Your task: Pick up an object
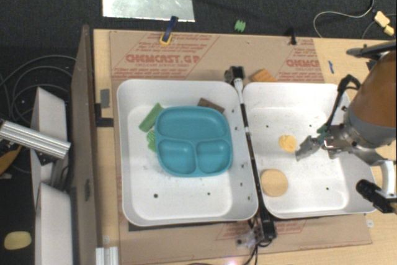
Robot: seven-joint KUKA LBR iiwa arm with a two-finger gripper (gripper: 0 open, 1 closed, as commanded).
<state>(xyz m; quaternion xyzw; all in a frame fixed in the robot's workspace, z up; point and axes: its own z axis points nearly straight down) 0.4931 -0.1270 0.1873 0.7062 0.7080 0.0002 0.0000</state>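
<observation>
At the right of the frame the grey arm's pincer hangs low over the right white bin; whether it is open I cannot tell. Just left of its tip lies a small yellow crumpled lump, with a flat tan round disc below. The left white bin holds a blue three-compartment plastic tray.

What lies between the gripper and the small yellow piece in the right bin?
Only a short bare strip of bin floor separates the gripper from the yellow piece, in the camera view.
</observation>
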